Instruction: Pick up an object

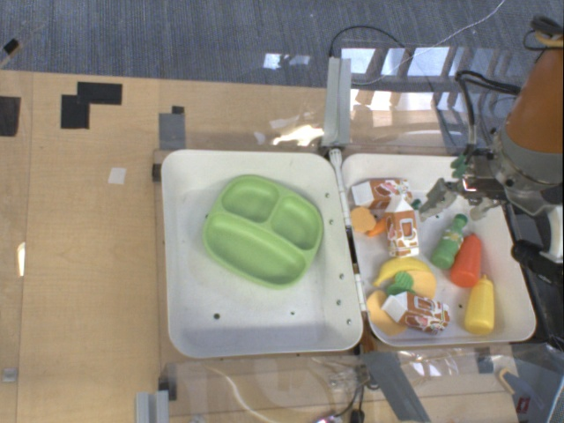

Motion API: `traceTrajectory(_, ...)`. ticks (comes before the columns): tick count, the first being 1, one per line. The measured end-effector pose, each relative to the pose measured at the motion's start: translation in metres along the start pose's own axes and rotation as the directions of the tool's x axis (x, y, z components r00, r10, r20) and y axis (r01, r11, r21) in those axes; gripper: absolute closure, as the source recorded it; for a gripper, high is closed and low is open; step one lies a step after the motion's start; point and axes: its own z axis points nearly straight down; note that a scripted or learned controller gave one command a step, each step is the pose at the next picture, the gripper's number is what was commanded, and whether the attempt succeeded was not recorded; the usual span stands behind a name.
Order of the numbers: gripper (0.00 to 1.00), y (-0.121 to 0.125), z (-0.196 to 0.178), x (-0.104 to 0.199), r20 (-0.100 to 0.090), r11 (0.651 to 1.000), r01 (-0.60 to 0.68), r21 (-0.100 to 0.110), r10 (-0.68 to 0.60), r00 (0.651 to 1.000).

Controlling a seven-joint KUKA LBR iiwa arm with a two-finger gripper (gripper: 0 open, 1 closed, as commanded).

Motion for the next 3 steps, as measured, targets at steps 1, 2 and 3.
traceTrajectory(1,0.0,0.052,0.19,-0.003,-0.004,0.96,-0.279,-0.008,0.279,0.96)
traceTrajectory(2,1.0,0.054,0.179,-0.001,-0.007,0.96,-0.279,-0.011,0.279,0.96)
traceTrajectory(3,1.0,0.056,0.188,-0.023,-0.006,0.957,-0.291,-0.01,0.291,0.957)
